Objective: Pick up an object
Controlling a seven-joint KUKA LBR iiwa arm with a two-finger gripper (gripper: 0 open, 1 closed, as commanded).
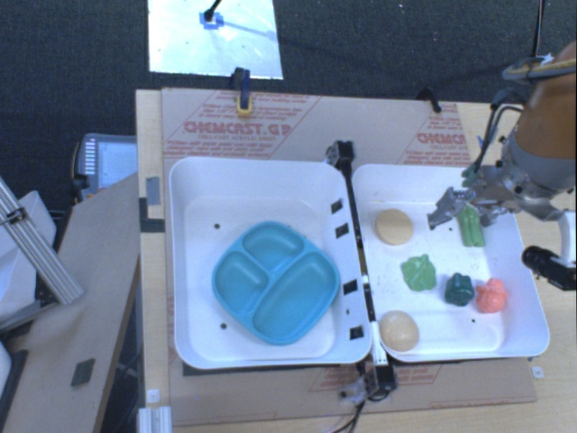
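Pick not yet done. Tool (453, 207) low over right white bin (523, 336), beside long green plastic vegetable (471, 226); finger state impossible to tell. Nothing visibly gripped. Left: grasp, lift.

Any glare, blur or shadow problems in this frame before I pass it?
Camera view: strong glare on the shiny sheet behind the bench; the gripper is soft and smeared, with the arm's orange band blurred at the edge; the blue tray and the toy food in the right bin are evenly lit, with faint shadows.
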